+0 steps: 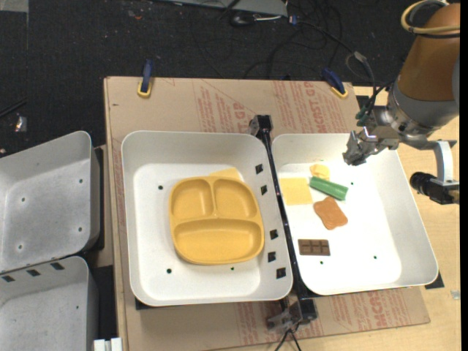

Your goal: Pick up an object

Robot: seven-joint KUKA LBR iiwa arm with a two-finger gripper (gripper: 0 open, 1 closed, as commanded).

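Observation:
My gripper (356,154) hangs over the far side of the right bin (409,218), up and to the right of the small objects there. Nothing shows between its fingers. Below and left of it lie a small yellow piece (319,171), a green stick (328,188), a pale yellow square slice (295,191), an orange-brown piece (330,213) and a dark chocolate bar (314,248). The green stick lies closest to the yellow piece, just below it.
The left bin (146,269) holds a yellow divided tray (216,220). A black divider (276,210) runs between the two bins. Grey metal panels (44,218) lie off the bench at the left. Blue clamps (146,79) hold the board's far edge.

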